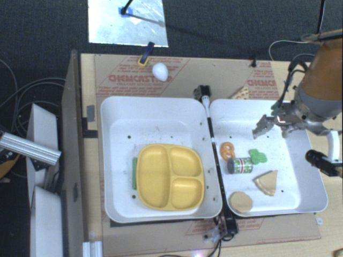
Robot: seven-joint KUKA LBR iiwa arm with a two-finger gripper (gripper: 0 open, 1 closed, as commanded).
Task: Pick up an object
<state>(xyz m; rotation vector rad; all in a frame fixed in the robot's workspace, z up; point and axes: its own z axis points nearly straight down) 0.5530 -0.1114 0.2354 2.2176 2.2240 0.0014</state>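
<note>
Round cookie (pixel 241 201) below; pincer (pixel 274 126) spread wide, empty.

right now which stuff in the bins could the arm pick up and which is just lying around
For the job:
- pincer, above the right bin
- small can
- green piece
- orange ring
- tan wedge
- round tan piece

Lying about:
- yellow divided tray in the left bin
- white egg-like thing on the cardboard behind
</note>
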